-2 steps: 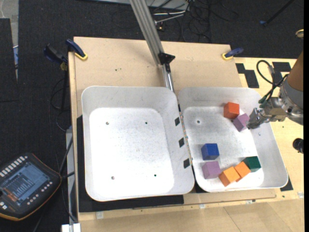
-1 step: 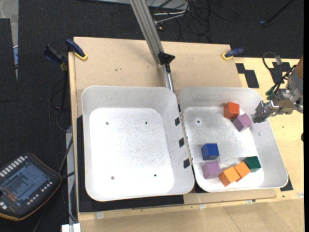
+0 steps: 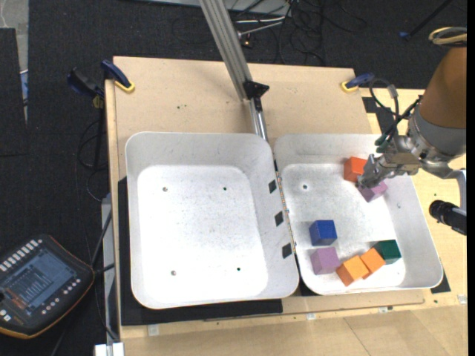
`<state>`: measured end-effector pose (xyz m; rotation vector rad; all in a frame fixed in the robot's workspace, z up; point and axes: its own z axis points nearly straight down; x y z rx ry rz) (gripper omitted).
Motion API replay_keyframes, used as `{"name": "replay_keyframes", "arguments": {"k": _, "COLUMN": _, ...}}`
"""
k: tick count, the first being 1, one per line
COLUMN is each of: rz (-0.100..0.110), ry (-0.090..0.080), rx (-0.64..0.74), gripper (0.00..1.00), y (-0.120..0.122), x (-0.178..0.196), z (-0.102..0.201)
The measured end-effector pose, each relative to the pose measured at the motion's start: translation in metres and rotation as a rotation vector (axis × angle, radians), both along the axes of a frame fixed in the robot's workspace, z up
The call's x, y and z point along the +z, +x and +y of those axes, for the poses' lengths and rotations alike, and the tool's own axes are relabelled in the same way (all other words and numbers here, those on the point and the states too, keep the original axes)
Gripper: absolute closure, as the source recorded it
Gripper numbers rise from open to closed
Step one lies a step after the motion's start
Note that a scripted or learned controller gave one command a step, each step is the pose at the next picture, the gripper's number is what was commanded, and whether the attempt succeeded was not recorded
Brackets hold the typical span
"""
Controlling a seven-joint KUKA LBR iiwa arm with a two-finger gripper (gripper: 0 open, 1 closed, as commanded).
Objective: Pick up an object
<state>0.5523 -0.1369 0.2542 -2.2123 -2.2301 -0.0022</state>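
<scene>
My gripper [image 3: 373, 178] hangs over the far right part of the right bin [image 3: 415, 228], reaching in from the right. A small purple block [image 3: 375, 191] sits right at its tip, partly covered by it. I cannot tell whether the block is gripped or lies on the bin floor. An orange block [image 3: 353, 167] lies just left of the gripper. Nearer the front lie a blue cube [image 3: 322, 232], a purple cube [image 3: 324, 259], an orange block [image 3: 354, 267] and a green block [image 3: 387, 252].
The left bin [image 3: 141, 199] stands beside the right one, their rims meeting at the middle. A slanted metal pole [image 3: 230, 50] runs down from the back to the bins' junction. Clamps sit at the board's back corners. A teach pendant [image 3: 37, 280] lies off the bench at front left.
</scene>
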Motion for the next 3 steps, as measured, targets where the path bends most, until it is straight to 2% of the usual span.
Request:
{"name": "replay_keyframes", "arguments": {"k": 1, "rz": 0.002, "ry": 0.001, "rx": 0.000, "gripper": 1.00, "y": 0.013, "x": -0.014, "z": 0.053}}
{"name": "replay_keyframes", "arguments": {"k": 3, "rz": -0.002, "ry": 0.001, "rx": 0.001, "gripper": 1.00, "y": 0.036, "x": -0.001, "z": 0.156}}
